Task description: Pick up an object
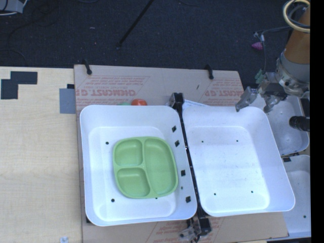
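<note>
A green plate (145,166) with three compartments lies flat in the left bin (96,135), a little below the frame's middle. Just behind that bin's far rim, a small red-orange thing (138,103) peeks out on the cardboard (116,87). The right bin (273,186) sits alongside. At the upper right, the tool (257,100) hangs over that bin's far corner, its two fingers spread apart with nothing between them.

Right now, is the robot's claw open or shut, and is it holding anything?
Gripper: open, holding nothing, hanging above the far right corner of the right bin. The green plate lies in the left bin.
</note>
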`<action>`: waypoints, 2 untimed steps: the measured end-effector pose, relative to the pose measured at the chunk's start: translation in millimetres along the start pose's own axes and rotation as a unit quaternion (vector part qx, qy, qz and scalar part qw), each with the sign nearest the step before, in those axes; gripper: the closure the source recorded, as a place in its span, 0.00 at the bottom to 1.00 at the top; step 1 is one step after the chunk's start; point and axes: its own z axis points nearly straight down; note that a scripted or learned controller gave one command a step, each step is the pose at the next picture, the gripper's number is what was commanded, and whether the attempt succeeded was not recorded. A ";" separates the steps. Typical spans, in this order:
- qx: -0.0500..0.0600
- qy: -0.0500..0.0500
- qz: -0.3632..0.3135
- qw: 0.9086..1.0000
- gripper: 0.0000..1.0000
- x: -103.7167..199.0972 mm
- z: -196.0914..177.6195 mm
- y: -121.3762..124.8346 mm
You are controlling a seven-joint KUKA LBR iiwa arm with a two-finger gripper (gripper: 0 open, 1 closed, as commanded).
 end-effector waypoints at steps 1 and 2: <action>-0.006 -0.001 -0.001 1.000 0.00 0.2 -8.0 1.8; -0.003 -0.001 -0.001 1.000 0.00 -5.2 54.6 3.0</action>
